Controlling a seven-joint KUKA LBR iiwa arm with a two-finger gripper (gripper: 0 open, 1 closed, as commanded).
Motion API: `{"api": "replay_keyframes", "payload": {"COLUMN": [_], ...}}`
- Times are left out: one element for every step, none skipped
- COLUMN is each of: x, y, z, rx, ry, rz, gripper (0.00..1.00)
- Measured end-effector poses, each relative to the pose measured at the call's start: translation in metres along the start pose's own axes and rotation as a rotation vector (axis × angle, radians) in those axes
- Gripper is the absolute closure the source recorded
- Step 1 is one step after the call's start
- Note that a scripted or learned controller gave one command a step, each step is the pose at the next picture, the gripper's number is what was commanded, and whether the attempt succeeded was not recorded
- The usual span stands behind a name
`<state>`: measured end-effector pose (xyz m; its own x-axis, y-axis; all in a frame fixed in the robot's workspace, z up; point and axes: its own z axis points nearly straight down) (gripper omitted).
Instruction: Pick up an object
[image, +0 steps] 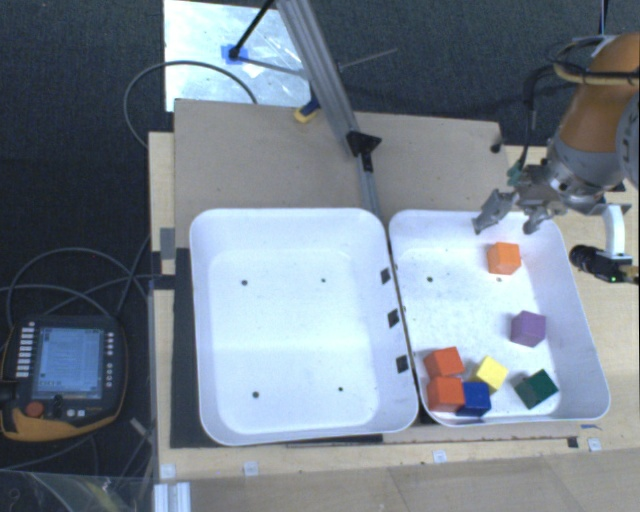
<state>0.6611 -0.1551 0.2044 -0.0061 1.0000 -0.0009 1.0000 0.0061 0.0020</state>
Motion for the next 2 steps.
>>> {"api": "replay_keyframes", "payload": {"x": [0.0,0.002], "y": [0.0,0.0], "z": [0.0,0.041], "rx": [0.0,0.003], "ry": [0.0,0.0], "rz": [0.0,0.0], "gripper": [0.0,0.0]}}
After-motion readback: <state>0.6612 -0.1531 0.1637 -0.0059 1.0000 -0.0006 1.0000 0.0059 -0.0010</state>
